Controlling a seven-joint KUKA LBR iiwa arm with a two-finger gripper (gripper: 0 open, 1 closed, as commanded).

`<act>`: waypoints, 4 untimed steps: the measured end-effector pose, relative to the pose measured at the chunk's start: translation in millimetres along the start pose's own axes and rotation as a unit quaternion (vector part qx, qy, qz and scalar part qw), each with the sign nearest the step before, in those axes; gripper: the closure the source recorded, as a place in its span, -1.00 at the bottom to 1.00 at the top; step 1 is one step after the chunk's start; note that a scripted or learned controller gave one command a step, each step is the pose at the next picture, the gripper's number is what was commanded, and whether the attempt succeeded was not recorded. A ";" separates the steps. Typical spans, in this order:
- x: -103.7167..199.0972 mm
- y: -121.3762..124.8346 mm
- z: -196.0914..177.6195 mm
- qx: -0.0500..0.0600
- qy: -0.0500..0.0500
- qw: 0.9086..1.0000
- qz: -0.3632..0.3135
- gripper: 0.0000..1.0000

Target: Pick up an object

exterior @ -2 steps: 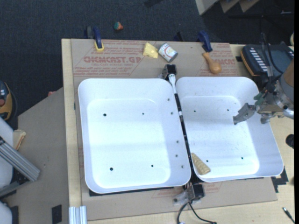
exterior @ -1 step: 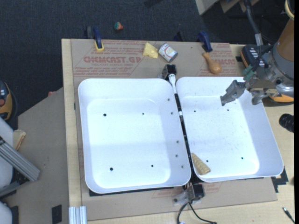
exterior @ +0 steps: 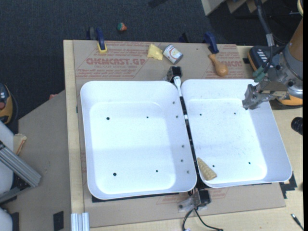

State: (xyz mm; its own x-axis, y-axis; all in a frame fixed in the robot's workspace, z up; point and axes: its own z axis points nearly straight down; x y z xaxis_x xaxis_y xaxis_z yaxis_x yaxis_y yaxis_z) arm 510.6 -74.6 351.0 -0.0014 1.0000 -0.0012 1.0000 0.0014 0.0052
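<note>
The grey two-finger tool (exterior: pixel 251 101) is hanging over the right white bin's (exterior: pixel 269 129) far edge, gripping nothing, while the tan wedge-shaped object (exterior: pixel 206 169) is lying diagonally at the near-left corner.

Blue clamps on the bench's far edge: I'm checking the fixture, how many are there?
2: one blue clamp at far left, another at far right. More may be hidden.
</note>
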 end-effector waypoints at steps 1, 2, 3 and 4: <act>88.3 -28.4 72.5 0.008 0.002 1.000 -0.004 1.00; 93.2 -23.4 -122.8 -0.008 0.002 1.000 -0.001 1.00; 112.1 29.4 13.7 0.007 0.000 1.000 0.001 1.00; 146.2 6.8 -141.6 -0.007 0.003 1.000 -0.002 1.00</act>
